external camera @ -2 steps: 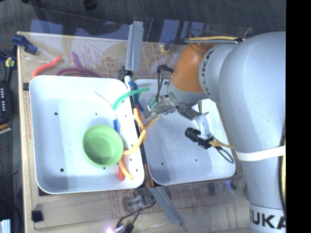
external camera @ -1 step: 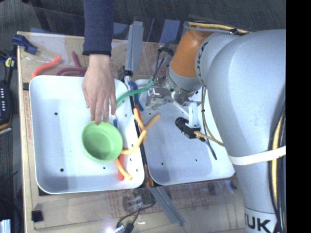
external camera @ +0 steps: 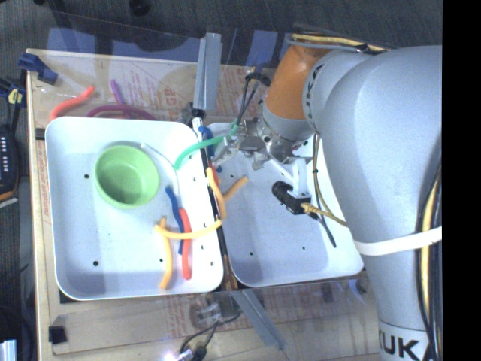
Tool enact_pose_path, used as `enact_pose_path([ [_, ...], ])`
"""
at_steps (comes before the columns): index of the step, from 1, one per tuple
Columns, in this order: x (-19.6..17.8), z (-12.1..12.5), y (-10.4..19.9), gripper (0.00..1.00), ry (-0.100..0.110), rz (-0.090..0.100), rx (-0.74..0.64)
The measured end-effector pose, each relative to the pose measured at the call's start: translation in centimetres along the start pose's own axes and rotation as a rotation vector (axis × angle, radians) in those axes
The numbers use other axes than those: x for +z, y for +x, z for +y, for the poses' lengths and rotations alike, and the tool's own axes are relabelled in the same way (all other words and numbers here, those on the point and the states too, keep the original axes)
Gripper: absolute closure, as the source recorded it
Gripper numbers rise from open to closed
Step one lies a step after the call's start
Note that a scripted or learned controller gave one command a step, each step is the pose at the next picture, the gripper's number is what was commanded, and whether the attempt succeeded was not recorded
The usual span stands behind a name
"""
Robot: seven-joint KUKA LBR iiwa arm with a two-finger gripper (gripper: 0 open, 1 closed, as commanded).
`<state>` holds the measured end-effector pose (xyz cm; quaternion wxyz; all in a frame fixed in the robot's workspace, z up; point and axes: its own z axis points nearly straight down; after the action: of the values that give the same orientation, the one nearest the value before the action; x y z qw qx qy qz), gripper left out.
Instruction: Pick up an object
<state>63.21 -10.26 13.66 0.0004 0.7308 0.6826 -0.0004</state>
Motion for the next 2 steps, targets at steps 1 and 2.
enact_pose_path([
  [1, 4.57, -2.06, -2.93, 0.00, 0.005, 0.001, 0.005],
  [2, 3.59, -2.04, -2.82, 1.00, 0.007, 0.003, 0.001],
])
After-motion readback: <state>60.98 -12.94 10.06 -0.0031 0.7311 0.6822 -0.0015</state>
